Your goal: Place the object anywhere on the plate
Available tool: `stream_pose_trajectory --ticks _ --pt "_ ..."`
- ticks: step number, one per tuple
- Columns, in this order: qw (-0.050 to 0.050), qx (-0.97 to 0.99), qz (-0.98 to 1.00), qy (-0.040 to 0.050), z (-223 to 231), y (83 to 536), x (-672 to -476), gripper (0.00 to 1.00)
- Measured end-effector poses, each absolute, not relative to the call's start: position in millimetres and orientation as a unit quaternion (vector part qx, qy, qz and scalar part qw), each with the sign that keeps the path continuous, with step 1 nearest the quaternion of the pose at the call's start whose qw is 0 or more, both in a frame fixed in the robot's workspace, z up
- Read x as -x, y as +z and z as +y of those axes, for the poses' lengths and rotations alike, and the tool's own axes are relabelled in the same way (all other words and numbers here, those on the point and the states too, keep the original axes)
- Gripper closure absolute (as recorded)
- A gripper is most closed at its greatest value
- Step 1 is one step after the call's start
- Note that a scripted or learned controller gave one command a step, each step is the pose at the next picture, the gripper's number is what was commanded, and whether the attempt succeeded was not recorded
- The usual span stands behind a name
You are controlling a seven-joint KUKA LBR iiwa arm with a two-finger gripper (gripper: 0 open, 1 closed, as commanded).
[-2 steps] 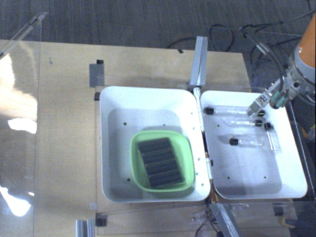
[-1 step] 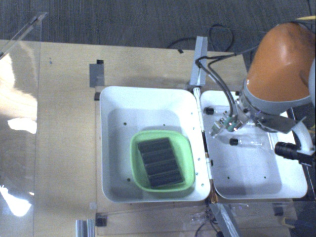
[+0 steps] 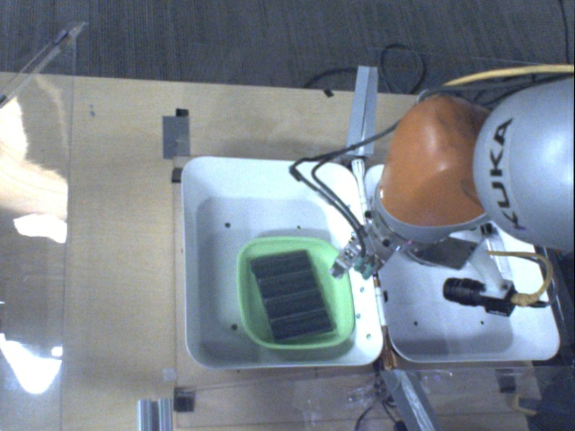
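Overhead view of the bench. The object [image 3: 290, 294], a dark grey rectangular block with ribbed bands across its top, lies at a slant inside the green plate [image 3: 254, 317], which sits in the left bin [image 3: 202, 241]. My arm [image 3: 467, 164] reaches over the divide between the left bin and the right bin [image 3: 449, 335]. My gripper's state cannot be told from here.

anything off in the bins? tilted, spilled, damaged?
Nothing stands out. The dark ridged block lies flat inside the green plate, turned at a slight angle to it, in the left bin. No spill or damage shows. The arm hangs over the seam between the two bins, with the right bin below it.
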State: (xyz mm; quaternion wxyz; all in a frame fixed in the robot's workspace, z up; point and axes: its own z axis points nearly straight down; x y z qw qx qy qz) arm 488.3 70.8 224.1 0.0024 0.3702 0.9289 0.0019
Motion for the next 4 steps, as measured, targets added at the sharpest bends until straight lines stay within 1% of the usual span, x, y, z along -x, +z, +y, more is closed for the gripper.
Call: stream_pose_trajectory --ticks 1,2,3,4 --pt "0.003 -0.371 0.929 0.0020 70.3 224.3 -488.4 0.00" --pt "0.005 -0.342 0.940 0.0020 7.7 218.4 -514.3 0.00" --pt "0.008 -0.342 0.940 0.0045 9.2 230.3 -516.8 1.00" --pt "0.002 -0.189 0.982 0.0014 47.0 185.0 -510.1 1.00"
